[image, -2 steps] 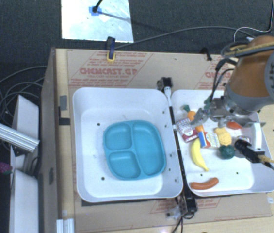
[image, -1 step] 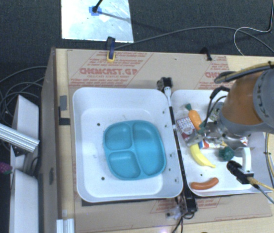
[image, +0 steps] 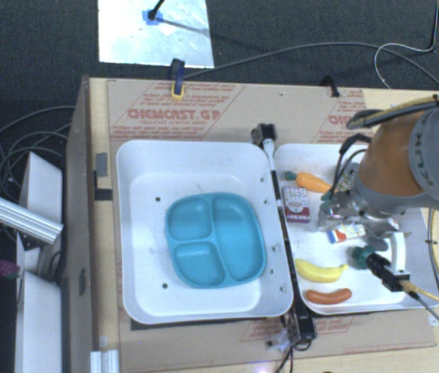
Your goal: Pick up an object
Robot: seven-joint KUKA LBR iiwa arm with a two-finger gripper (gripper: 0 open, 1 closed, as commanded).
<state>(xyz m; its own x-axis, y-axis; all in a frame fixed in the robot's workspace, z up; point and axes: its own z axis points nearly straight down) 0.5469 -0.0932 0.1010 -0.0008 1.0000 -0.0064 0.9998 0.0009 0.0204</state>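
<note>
I see my arm [image: 413,158] reaching in over the right bin [image: 304,155]. Its jaws [image: 349,228] hang low over the middle of that bin. I cannot tell if the jaws are wide or narrow, because the wrist hides them. Just under the jaws lies a small red, white and blue thing [image: 343,235], and I cannot tell if they touch it. A little green thing [image: 361,252] sits just beside the jaws, toward the front. The yellow banana [image: 319,270] lies near the jaws on the front side, and the red sausage [image: 328,295] lies past it by the front wall. The orange carrot [image: 312,182] lies behind the jaws. A small red box [image: 296,203] lies beside them, toward the left bin [image: 137,208]. In that left bin, well apart from the jaws, sits a blue plate [image: 215,238] with three parts. Both bins rest on the counter [image: 203,107].
</note>
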